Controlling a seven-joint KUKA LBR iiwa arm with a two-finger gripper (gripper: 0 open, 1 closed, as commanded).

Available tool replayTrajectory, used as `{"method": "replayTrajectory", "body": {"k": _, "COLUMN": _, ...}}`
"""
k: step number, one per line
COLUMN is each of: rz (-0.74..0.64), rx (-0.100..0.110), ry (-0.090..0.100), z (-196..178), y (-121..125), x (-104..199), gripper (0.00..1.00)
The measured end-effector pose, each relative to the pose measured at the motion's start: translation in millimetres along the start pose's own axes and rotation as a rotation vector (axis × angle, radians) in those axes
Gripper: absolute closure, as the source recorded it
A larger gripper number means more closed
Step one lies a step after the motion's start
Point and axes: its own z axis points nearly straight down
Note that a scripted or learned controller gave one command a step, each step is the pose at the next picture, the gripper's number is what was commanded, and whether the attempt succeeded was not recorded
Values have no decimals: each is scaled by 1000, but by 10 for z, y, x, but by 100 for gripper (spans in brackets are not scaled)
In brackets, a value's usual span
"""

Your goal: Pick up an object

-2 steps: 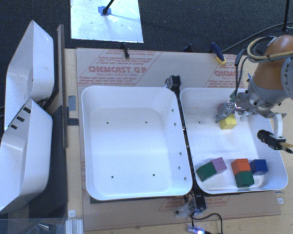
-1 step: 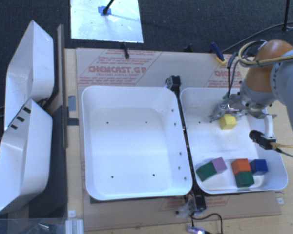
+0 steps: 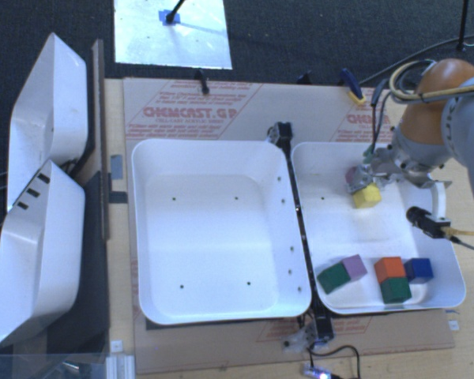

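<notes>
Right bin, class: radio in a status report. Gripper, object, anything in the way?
Gripper low in the right bin, at the yellow block; grasp unconfirmed. Five other blocks grouped along the bin's near edge, apart from it. Nothing crowding the yellow block.

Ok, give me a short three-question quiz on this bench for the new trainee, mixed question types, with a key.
1. True or false: the yellow block lies in the left bin.
2. Which block touches the purple block? A) blue B) green C) orange
3. Fill in: the gripper hangs over the ____ bin.

Key
1. False. It lies in the right bin, at the gripper's tip.
2. B. The green block sits against it; the orange block and blue block stand apart, with a second green block beside them.
3. Right.
</notes>
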Motion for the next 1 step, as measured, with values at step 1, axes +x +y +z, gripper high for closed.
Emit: {"method": "replayTrajectory", "body": {"k": 1, "rz": 2, "rx": -6, "ry": 0, "z": 31, "y": 220, "x": 513, "gripper": 100}}
